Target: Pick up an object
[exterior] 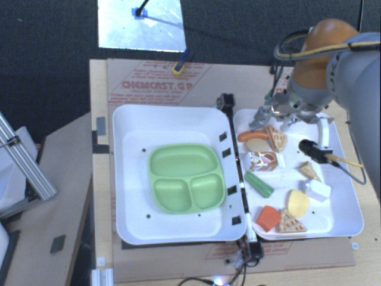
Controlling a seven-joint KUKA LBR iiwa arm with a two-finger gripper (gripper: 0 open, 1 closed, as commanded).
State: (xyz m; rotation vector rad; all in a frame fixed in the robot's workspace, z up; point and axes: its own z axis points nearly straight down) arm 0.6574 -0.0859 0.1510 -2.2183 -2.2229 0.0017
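The gripper (275, 113) hangs low over the far end of the right bin (348, 219); whether it is open or closed cannot be told. Just beneath it lie an orange carrot (251, 136) and a waffle piece (276, 139), no object visibly held.

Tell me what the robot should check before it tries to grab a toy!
1. Pincer is above the right bin, where the toys are: ok.
2. A toy sits close below it, the waffle piece beside the orange sausage: ok.
3. Toys there have room around them: not ok, they are crowded together.
4. Pincer open wide enough: cannot tell.
5. Something already held: cannot tell.
6. Green tray in the left bin is out of the way: ok.
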